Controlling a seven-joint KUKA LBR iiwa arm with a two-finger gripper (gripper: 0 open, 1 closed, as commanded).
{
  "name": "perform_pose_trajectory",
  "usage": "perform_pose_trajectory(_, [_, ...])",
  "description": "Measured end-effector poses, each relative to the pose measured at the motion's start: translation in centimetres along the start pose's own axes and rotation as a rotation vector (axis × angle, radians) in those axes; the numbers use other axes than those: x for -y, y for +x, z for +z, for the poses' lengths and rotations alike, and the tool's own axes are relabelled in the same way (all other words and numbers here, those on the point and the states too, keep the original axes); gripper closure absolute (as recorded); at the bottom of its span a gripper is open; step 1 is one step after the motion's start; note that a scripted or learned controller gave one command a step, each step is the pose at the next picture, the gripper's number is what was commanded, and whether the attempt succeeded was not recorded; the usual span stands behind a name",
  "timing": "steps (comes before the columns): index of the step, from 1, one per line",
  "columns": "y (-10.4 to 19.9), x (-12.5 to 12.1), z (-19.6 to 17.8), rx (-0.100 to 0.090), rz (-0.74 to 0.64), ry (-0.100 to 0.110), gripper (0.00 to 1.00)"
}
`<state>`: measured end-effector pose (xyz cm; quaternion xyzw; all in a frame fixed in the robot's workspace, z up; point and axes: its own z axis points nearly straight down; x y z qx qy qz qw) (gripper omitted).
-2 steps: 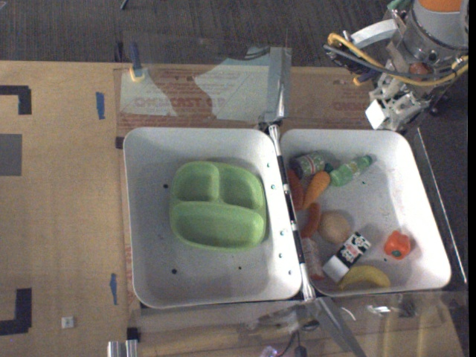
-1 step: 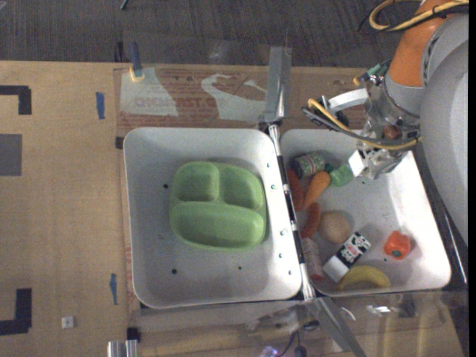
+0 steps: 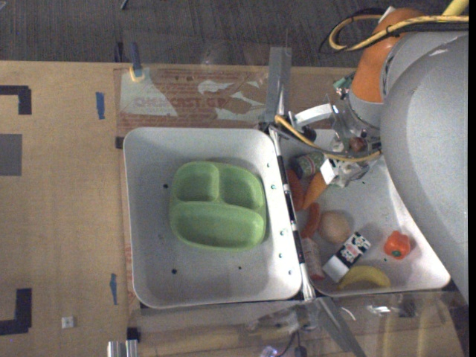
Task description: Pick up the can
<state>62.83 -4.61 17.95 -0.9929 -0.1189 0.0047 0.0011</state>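
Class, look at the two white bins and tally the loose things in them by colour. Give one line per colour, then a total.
Green: 1, divided plate
Orange: 2, carrot, orange pepper
Yellow: 1, banana
Tan: 1, potato
Black-and-white: 1, carton
Total: 6 clearly countable; others under the arm are too hidden.

Position: one camera fixed above the bench (image 3: 59,222), high enough to take in both white bins.
Direction: looks down at a slant; dark floor (image 3: 223,10) fills the top edge, the bench the rest.
Distance: middling; the left bin (image 3: 141,274) sits whole near the centre, the right bin (image 3: 428,277) is partly covered.
Right side: the grey arm (image 3: 428,125) reaches in here, large and close to the lens.
Shared ground: a single view, so no overlap.
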Motion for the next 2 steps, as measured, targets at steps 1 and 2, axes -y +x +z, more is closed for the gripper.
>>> perform_pose_trajectory(1, [-3.3, 8.0, -5.6, -0.007, 0.034, -0.001, 1.0])
perform_pose_trajectory(2, [-2.1, 9.7, -8.3, -0.009, 0.039, -0.003, 1.0])
